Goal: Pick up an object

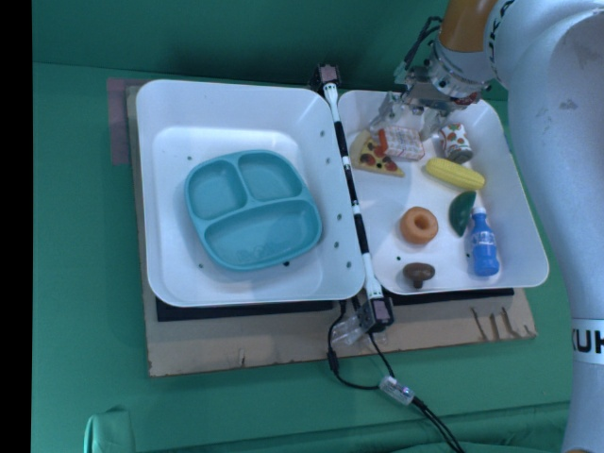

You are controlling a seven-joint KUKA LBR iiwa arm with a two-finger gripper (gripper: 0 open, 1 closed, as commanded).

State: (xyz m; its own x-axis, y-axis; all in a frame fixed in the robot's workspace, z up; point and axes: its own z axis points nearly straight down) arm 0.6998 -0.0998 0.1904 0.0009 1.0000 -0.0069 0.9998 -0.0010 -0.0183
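Note:
The right bin [528,253] holds several toy foods. At its far end lie a pizza slice [375,156], a red and white carton [403,142] and a small printed can [457,142]. My gripper [410,119] hangs over that far end, just above and behind the carton. Its fingers [388,113] stand open and nothing shows between them. Nearer the front lie a yellow corn cob [455,173], an orange donut [419,225], a dark green piece [460,213], a blue bottle [483,243] and a brown mushroom [418,275].
A teal divided plate [253,209] lies in the left bin [165,111]. A black and white bar [351,192] runs between the bins. The grey arm [566,159] comes down along the right side. Cables [377,366] trail off the bench front.

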